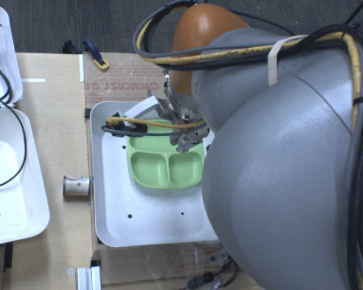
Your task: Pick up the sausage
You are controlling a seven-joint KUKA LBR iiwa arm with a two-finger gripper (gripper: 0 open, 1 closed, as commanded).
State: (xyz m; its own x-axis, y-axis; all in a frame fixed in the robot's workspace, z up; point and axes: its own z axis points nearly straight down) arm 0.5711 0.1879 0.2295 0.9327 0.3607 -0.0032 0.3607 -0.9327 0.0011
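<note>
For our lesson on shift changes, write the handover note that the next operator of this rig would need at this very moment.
Gripper: down over the green divided tray in the right white bin; the arm hides its fingertips, so its state cannot be told.
Sausage: not identifiable; the arm covers much of the bin.
Nearby: a small cylinder lies on the bench between the bins.
Done: no pickup confirmed.
Left: find the sausage, grasp it, lift it.

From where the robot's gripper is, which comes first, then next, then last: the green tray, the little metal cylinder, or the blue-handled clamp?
Gripper sits over the right bin.
1. Green divided tray: directly beneath it, in that bin.
2. Metal cylinder: on the bench between the bins, lower left.
3. Blue-handled clamp: upper left; close to the cylinder's distance, so 2 and 3 are uncertain.
</note>
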